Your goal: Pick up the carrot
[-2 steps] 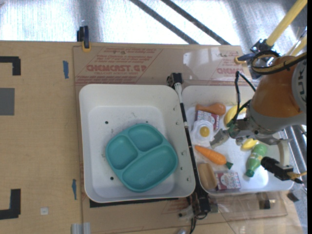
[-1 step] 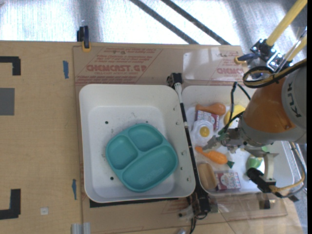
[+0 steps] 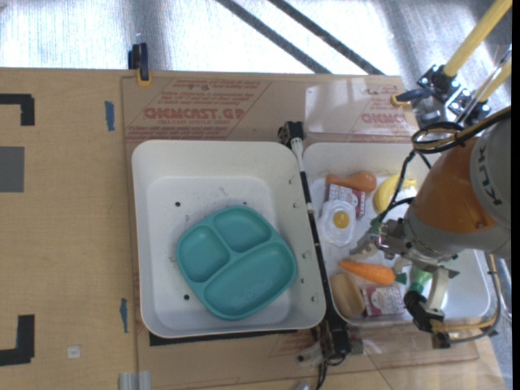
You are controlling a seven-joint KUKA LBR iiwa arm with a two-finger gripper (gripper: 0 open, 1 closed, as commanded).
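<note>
Reaching in from the right, the grey-and-orange arm [image 3: 455, 193] hangs over the right bin [image 3: 475, 295], and its gripper [image 3: 388, 246] sits low among the food items there. How far its claw stands apart cannot be told, since the wrist hides much of it; nothing can be seen clamped in it.

One carrot [image 3: 367, 272] lies on its side in the right bin, orange, pointing left, just below the gripper and very near it; whether they touch cannot be told.

Around it lie one fried egg [image 3: 340, 218], one orange sausage-like piece [image 3: 357, 180], one yellow item [image 3: 388, 192], one bread roll [image 3: 348, 296] and two red-and-white packets [image 3: 341, 193].

One teal divided plate [image 3: 236, 260], with three compartments, rests in the left bin [image 3: 154, 218].
</note>
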